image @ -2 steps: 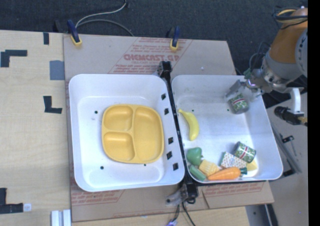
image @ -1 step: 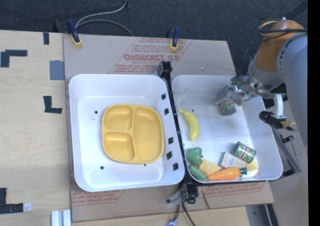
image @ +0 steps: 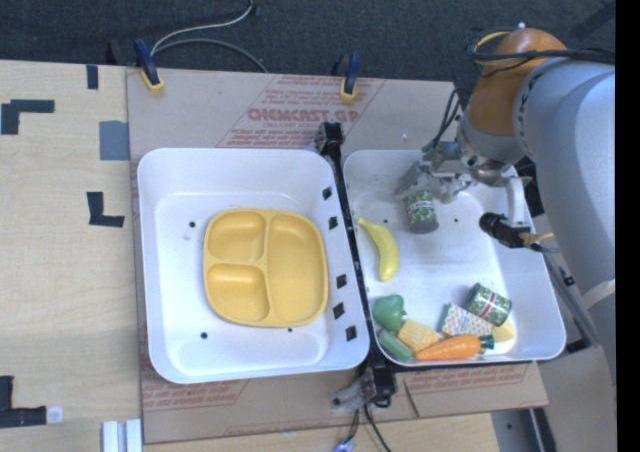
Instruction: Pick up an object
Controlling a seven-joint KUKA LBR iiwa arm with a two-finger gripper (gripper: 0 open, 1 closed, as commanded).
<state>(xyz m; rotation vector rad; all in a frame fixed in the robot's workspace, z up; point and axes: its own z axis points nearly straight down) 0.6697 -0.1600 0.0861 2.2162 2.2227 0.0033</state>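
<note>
Gripper (image: 428, 183) over small green-labelled can (image: 422, 212) in right white bin (image: 535, 290); grip state unclear. Cardboard sheet (image: 290, 110) reads "CHEMCAST".

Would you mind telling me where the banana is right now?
The banana lies in the right bin, near its left wall, below and left of the small can under the claw, and above the green pepper.

Below the gripper (image: 432, 178), a green-labelled can (image: 422, 212); further below-left, a yellow banana (image: 381, 248). Well left, a yellow divided plate (image: 266, 267) in a white bin (image: 160, 240). Far below: orange carrot (image: 452, 347), green pepper (image: 388, 310).
</note>
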